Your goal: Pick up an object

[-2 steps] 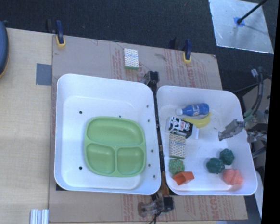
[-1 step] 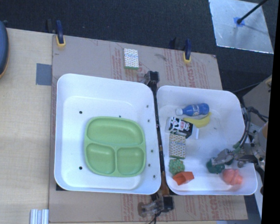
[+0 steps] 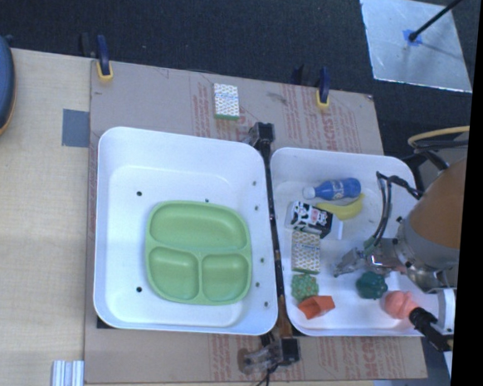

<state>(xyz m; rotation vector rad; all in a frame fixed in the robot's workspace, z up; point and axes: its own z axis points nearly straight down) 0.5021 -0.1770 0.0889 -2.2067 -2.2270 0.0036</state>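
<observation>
Nearest you, the arm (image 3: 439, 220) reaches in from the right; its hand (image 3: 351, 263) hangs low in the right bin (image 3: 287, 162), fingers spread, pinching nothing. Just beside it lies a teal object (image 3: 372, 285), then a pink one (image 3: 398, 304); the green tray (image 3: 198, 252) fills the left bin (image 3: 106, 219).

bright, even overhead light washes out the two white bins (image 3: 106, 219) with mild glare, casts only soft short shadows beside the green plate (image 3: 197, 251), and leaves the whole picture slightly soft and grainy.
</observation>
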